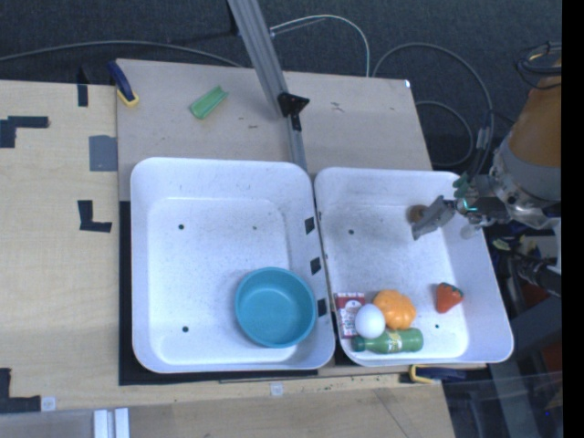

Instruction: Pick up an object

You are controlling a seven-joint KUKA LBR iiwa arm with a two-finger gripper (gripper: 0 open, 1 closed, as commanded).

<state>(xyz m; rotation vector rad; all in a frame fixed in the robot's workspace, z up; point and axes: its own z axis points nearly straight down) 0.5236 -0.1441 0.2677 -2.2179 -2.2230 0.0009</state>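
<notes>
The right bin (474,336) holds a cluster at its front: a small red and white box (349,310), a white ball (370,321), an orange fruit (396,307) and a green bottle (392,341) lying on its side. A red strawberry-like piece (447,297) lies apart near the right wall. My gripper (436,215) hangs over the upper right part of this bin, well behind those items. A small brown thing (418,213) shows just left of its tip; I cannot make out whether it is touched. In the left bin (155,245) sits a blue bowl (274,307).
A slanted metal pole (260,48) comes down to the gap between the bins at the back. On the bench behind lie a green block (207,102) and a blue and yellow clamp (123,84). Cables (411,62) loop at the back right.
</notes>
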